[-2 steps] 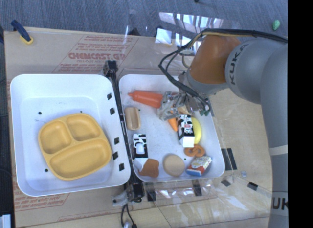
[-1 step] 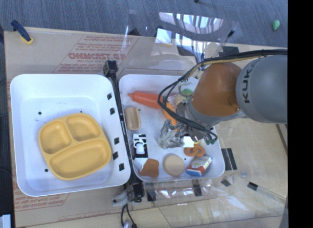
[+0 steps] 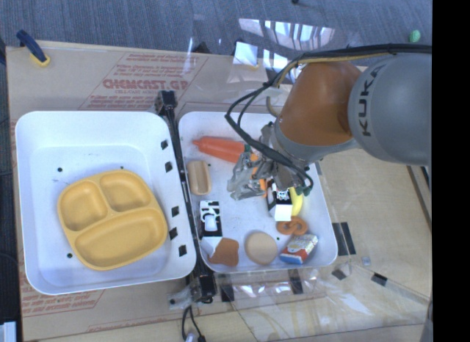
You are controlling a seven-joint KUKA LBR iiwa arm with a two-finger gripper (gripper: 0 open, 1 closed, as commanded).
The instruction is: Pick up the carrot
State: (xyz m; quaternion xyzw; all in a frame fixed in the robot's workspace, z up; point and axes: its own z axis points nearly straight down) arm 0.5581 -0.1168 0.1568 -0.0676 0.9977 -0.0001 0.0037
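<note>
With the gripper [image 3: 246, 179] low in the right bin [image 3: 323, 219] just beside the carrot [image 3: 219, 147], whether its jaws are apart I cannot tell, so they should straddle the carrot's width before closing

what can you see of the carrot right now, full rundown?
The carrot is an orange-red tapered piece, smooth and plastic-looking like toy food. It lies flat near the top-left corner of the right bin, pointing roughly left-right, rounded end toward the left. Its right end is hidden under the gripper assembly, so contact there can't be judged. A tan bread-like piece lies just below it, apart.
</note>
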